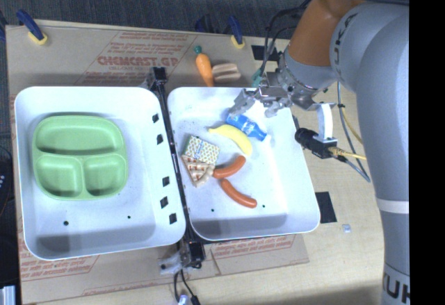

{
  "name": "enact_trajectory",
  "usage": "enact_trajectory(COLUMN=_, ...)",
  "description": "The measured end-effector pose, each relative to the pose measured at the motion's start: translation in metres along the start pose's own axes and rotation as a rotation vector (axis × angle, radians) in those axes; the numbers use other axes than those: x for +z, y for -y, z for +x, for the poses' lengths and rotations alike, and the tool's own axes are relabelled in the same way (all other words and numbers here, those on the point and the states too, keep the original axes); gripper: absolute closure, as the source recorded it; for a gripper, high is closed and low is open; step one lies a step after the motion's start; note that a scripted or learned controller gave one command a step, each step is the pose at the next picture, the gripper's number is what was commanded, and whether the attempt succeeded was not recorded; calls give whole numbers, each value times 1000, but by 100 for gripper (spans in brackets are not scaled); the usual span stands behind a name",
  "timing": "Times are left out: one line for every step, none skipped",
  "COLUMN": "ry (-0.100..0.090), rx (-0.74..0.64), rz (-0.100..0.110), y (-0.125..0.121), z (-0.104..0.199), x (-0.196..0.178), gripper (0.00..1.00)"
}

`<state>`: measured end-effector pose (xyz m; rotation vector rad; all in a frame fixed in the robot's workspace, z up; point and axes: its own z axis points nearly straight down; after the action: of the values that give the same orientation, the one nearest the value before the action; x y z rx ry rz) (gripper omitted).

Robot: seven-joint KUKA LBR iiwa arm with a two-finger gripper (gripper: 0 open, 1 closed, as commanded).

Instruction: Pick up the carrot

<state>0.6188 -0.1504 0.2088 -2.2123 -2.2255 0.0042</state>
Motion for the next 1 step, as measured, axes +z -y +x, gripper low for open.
enact_trajectory(ry=0, rx=-11, rz=2, y=-35, z=31, x=102, gripper=0)
